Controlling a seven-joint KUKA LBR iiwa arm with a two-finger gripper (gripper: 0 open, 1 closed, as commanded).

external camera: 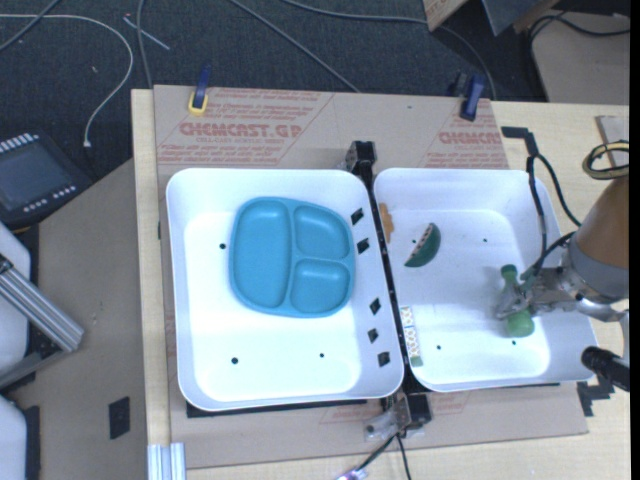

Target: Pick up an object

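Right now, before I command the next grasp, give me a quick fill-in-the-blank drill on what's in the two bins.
1. The blue divided plate lies in the ____ bin of the camera view.
2. That plate has ____ compartments.
3. The watermelon slice toy lies in the ____ bin.
4. The gripper is down at a small ____ object in that bin.

Missing words: left; three; right; green
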